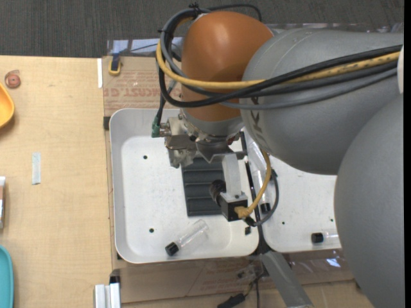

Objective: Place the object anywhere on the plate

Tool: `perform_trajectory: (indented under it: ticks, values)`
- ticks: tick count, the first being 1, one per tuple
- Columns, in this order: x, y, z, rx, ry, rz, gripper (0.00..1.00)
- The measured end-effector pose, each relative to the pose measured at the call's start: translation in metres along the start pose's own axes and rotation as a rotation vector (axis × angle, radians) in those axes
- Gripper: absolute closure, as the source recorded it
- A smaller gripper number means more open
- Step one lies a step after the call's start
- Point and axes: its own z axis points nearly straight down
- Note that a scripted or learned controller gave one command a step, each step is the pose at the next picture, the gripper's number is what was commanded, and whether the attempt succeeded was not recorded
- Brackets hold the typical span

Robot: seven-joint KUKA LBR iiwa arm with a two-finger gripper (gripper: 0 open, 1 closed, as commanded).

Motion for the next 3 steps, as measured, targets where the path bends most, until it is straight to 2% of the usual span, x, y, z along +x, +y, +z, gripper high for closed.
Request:
perform_trajectory:
  ticks: [1,2,3]
  values:
    - [-0.002,0.021,0.037,-0.004,0.005,-0.433,1.00]
    - [-0.014,0.084,0.030,-0.010,0.003,-0.809,1.00]
    - [-0.012,0.020,0.061,-0.008,0.004,-0.895,1.00]
